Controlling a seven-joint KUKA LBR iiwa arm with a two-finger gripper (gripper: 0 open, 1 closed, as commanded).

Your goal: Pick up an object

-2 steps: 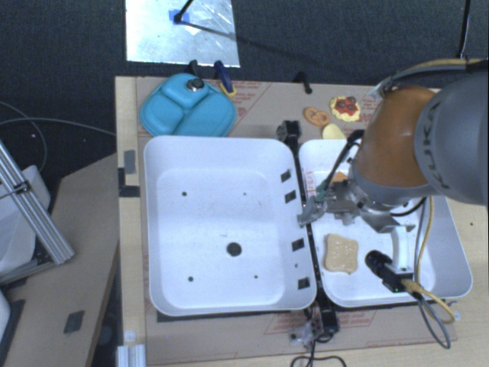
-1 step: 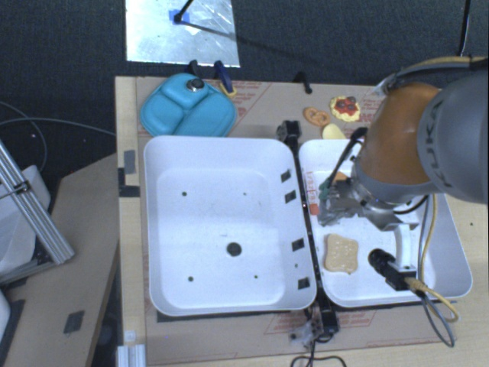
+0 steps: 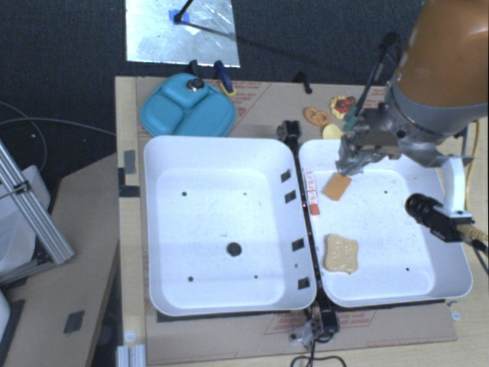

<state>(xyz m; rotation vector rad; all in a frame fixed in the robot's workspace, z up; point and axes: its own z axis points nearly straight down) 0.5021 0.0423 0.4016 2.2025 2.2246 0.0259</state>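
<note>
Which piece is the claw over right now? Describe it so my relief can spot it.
Look in the right bin, near its back wall beside the divider. Under the claw lies a small orange block. It is flat, square-cornered and darker than the pale toast lying nearer the front.

The arm [image 3: 447, 44] comes in from the right, its broad orange band high at the upper right corner and the grey wrist below it angled down and to the left. The hand [image 3: 353, 161] hangs low over the right bin's far left part, pointing downward.
</note>
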